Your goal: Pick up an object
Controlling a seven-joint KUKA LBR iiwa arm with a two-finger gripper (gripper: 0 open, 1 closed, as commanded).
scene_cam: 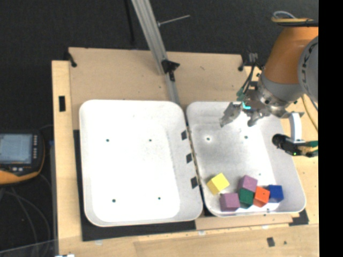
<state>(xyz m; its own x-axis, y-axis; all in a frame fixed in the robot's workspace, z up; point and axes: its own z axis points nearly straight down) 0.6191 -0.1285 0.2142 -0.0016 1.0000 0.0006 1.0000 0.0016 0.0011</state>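
Several small blocks lie at the near end of the right bin (214,125): a yellow block (218,183), two purple blocks (248,183) (229,201), a green block (246,196), an orange block (261,195) and a blue block (275,192). My gripper (239,118) hangs over the far part of the right bin, well away from the blocks. Its two fingers are spread apart with nothing between them.
The left bin (134,159) lies beside the right one, with black clips (188,158) along the seam between them. A slanted metal rail (153,33) rises behind the bins. A handheld pendant (19,154) rests off the bench at the left.
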